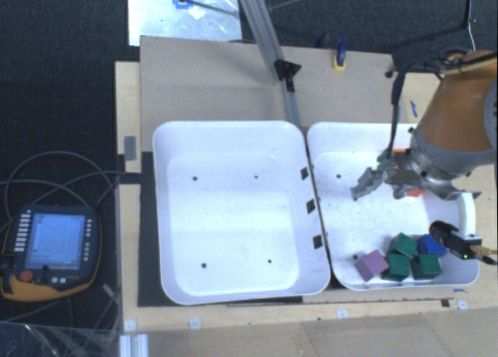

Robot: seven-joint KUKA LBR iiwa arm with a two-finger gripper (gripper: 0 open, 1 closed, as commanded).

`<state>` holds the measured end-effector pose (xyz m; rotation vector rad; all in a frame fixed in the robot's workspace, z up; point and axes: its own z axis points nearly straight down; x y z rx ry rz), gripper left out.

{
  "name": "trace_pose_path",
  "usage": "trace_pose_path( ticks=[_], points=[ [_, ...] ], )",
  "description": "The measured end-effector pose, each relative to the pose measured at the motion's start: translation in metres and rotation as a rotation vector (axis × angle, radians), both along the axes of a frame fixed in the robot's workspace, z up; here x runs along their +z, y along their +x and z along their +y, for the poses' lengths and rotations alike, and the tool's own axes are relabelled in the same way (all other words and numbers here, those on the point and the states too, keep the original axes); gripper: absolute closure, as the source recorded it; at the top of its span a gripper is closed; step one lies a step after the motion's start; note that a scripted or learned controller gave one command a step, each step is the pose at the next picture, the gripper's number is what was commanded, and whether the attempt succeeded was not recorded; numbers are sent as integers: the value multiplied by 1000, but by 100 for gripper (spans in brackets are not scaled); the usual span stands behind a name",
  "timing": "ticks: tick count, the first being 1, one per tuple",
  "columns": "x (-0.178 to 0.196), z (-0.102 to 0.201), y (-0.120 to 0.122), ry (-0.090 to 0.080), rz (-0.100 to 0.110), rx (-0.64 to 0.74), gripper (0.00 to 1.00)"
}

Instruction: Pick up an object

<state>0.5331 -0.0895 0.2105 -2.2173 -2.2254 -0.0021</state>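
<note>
Overhead, arm reaching from right, hand (372, 183) above right bin (342, 270), finger state unclear, blocks (405, 256) nearby.

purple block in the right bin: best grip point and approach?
A judgement: take the purple block from above, across its two long flat sides. It lies flat at the left end of the pile, with bare bin floor to its left and far side; the green blocks crowd its right. Put one finger on the open left side. The claw hangs well up the right bin from it.
</note>
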Motion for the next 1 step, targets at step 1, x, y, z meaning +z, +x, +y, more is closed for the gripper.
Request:
trace_pose_path(
  ticks=[1],
  points=[
    [0,0,0,0,-1,-1,0]
  ],
)
